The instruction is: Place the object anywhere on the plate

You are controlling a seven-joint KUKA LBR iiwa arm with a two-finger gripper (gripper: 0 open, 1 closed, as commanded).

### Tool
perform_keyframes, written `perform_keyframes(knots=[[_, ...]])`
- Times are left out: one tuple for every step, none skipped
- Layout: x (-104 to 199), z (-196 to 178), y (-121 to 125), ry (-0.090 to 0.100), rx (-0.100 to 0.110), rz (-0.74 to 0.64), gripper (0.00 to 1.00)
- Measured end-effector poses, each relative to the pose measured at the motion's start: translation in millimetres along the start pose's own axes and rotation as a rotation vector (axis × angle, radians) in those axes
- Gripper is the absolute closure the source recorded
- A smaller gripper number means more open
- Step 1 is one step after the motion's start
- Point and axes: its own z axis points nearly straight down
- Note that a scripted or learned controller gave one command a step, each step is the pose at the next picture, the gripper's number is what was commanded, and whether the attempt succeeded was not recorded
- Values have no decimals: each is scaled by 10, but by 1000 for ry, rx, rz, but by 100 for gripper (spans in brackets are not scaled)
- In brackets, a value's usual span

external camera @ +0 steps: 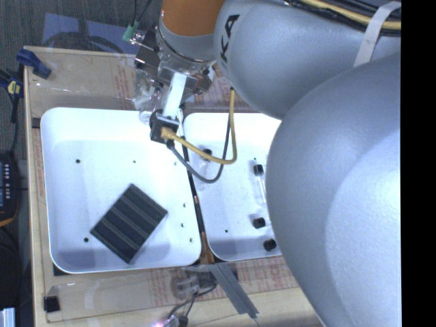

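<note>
Plate (129, 223), a dark ribbed rectangle, lies flat and turned at an angle in the near part of the left bin (49, 182), well apart from the hand (145, 103). The hand hangs over the far rim of that bin, close to its right corner; whether it is open or closed cannot be told. Just right of it begins the right bin (225, 216), where a few small dark pieces (259, 221), too small to identify, lie beside the grey arm (327, 182). The arm covers the scene's right side. Both bins sit on a pale desk (82, 80).
</note>
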Motion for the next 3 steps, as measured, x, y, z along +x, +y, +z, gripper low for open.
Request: perform_keyframes(knots=[[-470,651,-450,-2,-1,-52,100],[375,1986,-1279,-4,-1,206,100],[-463,1775,-1204,0,-2,66,100]])
